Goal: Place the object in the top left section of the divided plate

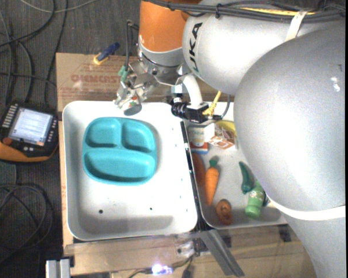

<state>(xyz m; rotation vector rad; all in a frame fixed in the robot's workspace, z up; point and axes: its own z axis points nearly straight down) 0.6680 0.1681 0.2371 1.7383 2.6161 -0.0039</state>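
A teal divided plate (120,150) lies in the left white bin (133,213), towards its back. It has two small sections at the top and one wide section below; the top left section (103,134) holds nothing. My gripper (129,99) hangs over the bin's back rim, just above and slightly right of that section. A small greyish shape sits at its tip, and I cannot make out what it is. The grey arm with its orange band comes in from the upper right.
The right bin (238,222) holds a carrot (211,178), a green bottle (254,202), a dark green vegetable (245,175), a brown piece (223,211), a white container (198,135) and a yellow item (225,126). A teach pendant (26,131) lies left of the bins.
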